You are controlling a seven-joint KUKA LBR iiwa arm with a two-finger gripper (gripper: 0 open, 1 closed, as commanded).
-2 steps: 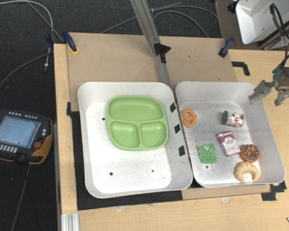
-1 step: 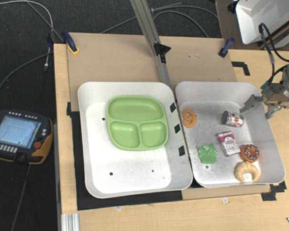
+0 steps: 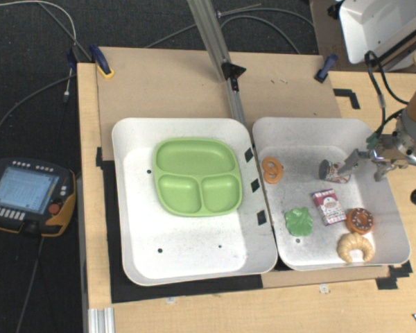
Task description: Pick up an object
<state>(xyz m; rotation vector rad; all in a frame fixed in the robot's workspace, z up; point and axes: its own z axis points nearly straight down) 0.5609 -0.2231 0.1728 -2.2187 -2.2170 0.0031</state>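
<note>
A: Over the right bin (image 3: 312, 134), near its far right side, the gripper (image 3: 364, 159) reaches in from the right. Its two fingers stand apart, with nothing between them.

B: What lies nearest it?

A: A small grey cup (image 3: 333, 170), on its side, just to the left of the fingertips. I cannot tell whether they touch it.

B: And the other items?

A: An orange ring (image 3: 272, 170) sits by the bin's left wall. Toward the front are a green leafy piece (image 3: 299, 221), a small pink box (image 3: 328, 207), a chocolate doughnut (image 3: 360, 220) and, closest to the front rim, a croissant (image 3: 356, 247).

B: The left bin (image 3: 135, 179)?

A: It holds a green divided plate (image 3: 197, 175), three compartments, lying flat.
</note>
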